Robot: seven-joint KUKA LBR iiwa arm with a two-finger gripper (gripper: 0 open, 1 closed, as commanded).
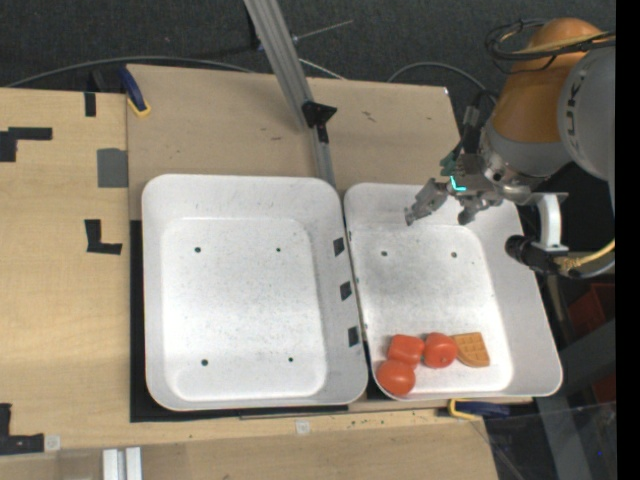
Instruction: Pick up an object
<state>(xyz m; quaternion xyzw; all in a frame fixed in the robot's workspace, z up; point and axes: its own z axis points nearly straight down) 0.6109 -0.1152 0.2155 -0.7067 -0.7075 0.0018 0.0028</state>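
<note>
Our two-finger claw [441, 206] hangs spread and empty in the frame's upper right; we judge the red round plastic pieces [412, 359] lie straight below, lower right.

Wooden bench top [230, 118], pale, scuffed; black tape marks [97, 236] along its left part; grey patch [112, 167] near them; blue-and-yellow clamp [134, 91] at the far edge; slanted metal pole [283, 53] rising from a black bracket [318, 114] above the bins' seam; dark cables [420, 68] trailing over the grey floor behind.
</note>
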